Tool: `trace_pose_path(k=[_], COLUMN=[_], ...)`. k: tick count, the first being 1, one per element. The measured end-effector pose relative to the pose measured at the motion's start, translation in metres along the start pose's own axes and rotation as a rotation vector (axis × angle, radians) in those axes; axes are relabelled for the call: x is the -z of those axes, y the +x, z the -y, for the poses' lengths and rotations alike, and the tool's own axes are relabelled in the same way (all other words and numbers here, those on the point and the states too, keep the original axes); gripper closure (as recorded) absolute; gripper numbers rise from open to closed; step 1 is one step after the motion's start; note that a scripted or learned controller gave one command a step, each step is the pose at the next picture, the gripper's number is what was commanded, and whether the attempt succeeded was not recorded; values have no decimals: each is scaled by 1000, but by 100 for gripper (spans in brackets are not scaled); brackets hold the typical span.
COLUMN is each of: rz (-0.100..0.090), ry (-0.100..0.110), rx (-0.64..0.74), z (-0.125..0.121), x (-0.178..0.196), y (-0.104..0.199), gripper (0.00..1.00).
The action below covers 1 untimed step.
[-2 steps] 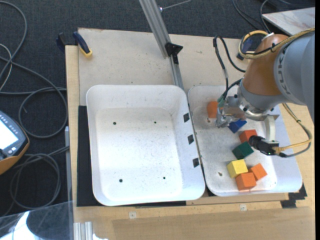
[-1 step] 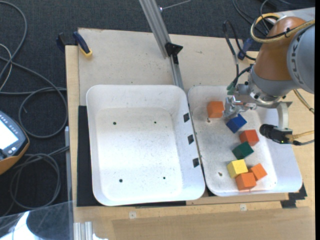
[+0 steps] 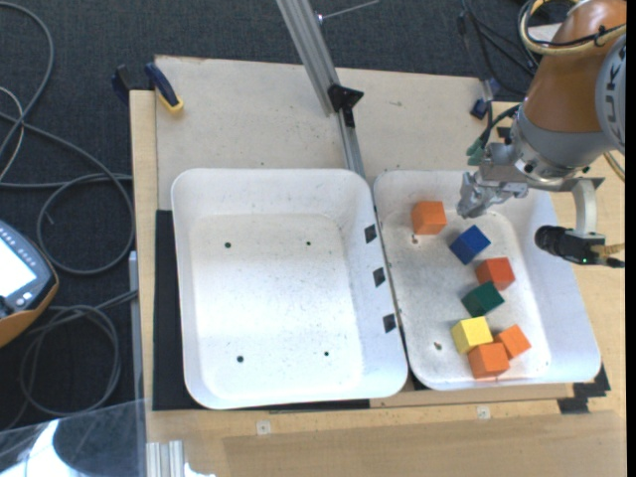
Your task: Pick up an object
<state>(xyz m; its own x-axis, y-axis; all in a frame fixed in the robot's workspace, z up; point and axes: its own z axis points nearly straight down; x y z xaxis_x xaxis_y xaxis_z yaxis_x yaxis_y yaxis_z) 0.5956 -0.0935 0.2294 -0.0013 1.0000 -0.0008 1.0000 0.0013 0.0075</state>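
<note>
Pretty clearly a robotics lab setup. You've got a plywood counter point(image 3: 248, 97) on dark carpet point(image 3: 70, 28), loose black cables point(image 3: 60, 182) snaking all over the floor, an industrial robot arm point(image 3: 571, 78) reaching in, two scuffed white bins point(image 3: 268, 192), a metal pole point(image 3: 308, 33) clamped on, and plain colored test blocks point(image 3: 482, 301).

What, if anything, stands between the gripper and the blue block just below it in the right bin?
Nothing visible does. The gripper sits above the right bin, with bare bin floor between it and the blue block. The orange block lies off to one side, apart from both.
</note>
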Motion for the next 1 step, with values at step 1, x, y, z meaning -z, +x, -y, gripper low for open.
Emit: trace_pose_path(k=[1], rz=[-3], ry=[6], rx=[5], z=[-12], x=[-8], y=[56], gripper=[100])
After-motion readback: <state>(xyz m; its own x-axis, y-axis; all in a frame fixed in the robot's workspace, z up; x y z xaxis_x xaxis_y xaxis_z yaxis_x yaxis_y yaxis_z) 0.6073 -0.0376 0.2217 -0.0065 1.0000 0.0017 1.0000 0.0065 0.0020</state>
